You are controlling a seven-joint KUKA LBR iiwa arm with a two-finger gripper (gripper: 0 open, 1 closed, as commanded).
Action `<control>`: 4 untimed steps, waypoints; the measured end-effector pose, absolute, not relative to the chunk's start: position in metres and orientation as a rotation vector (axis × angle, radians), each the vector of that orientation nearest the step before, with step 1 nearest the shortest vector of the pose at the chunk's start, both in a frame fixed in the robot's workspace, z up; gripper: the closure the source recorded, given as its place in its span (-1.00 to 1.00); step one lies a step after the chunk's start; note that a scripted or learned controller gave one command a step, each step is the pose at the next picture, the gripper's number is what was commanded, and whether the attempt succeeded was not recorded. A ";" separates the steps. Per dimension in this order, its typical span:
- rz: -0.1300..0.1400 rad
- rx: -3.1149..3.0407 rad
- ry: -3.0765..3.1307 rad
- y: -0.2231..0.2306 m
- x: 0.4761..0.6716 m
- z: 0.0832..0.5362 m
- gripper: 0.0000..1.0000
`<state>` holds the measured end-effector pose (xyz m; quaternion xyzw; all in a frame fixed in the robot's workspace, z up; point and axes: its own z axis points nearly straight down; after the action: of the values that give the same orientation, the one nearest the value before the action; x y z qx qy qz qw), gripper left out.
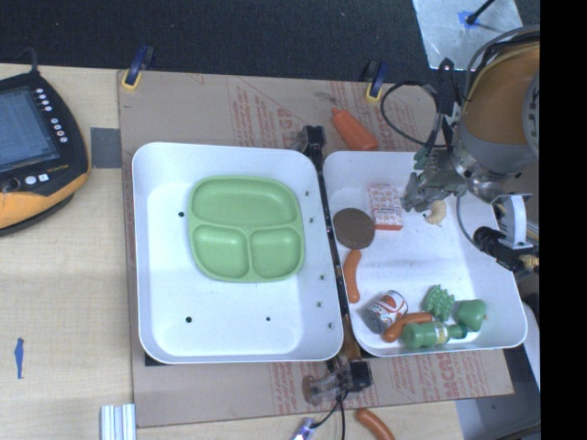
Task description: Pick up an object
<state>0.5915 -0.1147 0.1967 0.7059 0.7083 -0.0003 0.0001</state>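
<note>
Where the grey two-finger gripper (424,197) hangs over the right white plastic bin (491,273), a small pale rounded object (437,213) lies just beside its tips; whether it is gripped cannot be told. Left of that object lie a red-and-white packet (384,206) and a brown disc (354,228).

1. A small pale cream object (437,213) lies in the right bin (486,273), near its far right side, just beside the gripper (420,197). It is too small to name.
2. A white and red packet (384,206) lies flat, left of the gripper.
</note>
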 end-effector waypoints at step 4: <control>-0.003 2.218 2.232 -0.210 0.656 0.092 -1.00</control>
<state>0.6562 -0.2104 0.0917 0.7048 0.7094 -0.0010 -0.0023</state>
